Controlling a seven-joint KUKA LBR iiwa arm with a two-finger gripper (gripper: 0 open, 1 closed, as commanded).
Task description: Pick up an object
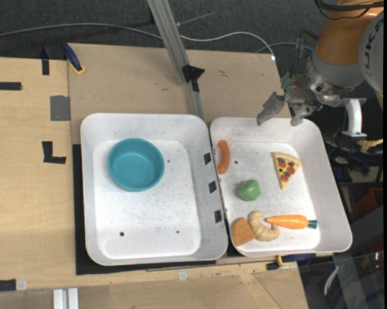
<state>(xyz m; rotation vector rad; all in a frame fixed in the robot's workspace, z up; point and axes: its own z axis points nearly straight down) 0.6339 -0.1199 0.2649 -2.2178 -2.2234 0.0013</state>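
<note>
The right bin [309, 134] holds several toy foods: a sausage [223, 156] by its left wall, a green pepper [248, 190] in the middle, a pizza slice [285, 169] to the right, and a carrot [288, 222], a croissant [262, 226] and a waffle [242, 231] along the front. My gripper [283, 112] hangs above the bin's far edge, well back from the pizza slice. It is open, the two grey fingers spread apart with nothing between them.
The left bin [96, 192] holds a teal bowl [136, 164]. A slanted metal pole [174, 44] rises behind the bins, its black foot near their shared far corner. Cables run across the dark floor at the back. The tan bench stretches left.
</note>
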